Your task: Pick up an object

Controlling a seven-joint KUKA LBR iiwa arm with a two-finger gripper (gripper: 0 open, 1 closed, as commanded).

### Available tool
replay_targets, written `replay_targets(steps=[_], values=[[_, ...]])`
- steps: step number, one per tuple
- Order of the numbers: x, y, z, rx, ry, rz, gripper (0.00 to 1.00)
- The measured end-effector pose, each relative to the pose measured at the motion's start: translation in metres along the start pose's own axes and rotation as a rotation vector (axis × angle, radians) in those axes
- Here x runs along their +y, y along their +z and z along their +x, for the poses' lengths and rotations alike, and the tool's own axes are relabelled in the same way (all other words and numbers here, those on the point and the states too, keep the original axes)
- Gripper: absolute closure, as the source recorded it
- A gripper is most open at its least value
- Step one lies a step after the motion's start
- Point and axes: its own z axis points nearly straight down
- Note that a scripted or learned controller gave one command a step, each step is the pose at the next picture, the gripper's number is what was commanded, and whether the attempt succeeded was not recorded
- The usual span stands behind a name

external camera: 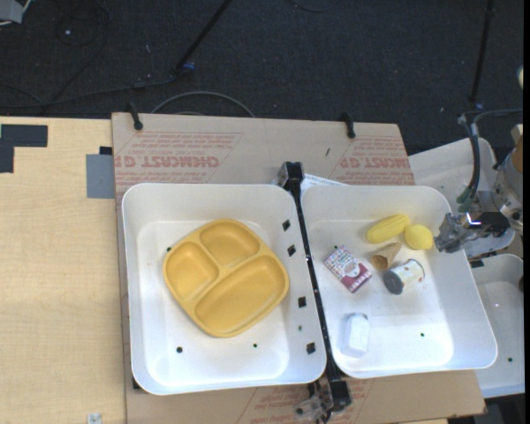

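The hand (450, 232) hovers at the right bin's (464, 347) right rim, its grip unreadable; descending there, it could strike the rim and miss the yellow lemon (419, 236).

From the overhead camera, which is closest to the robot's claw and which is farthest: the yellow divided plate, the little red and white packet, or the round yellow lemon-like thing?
Measured from the gripper at the right bin's right edge:
1. Round yellow fruit, right bin, just left of the gripper.
2. Red and white packet, right bin, near the divider.
3. Yellow divided plate, left bin, far across.
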Motion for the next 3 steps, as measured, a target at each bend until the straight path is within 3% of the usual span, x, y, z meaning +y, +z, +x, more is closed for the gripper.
replay_targets(steps=[3], values=[[-0.018, 0.010, 0.147, 0.004, -0.003, 0.008, 1.00]])
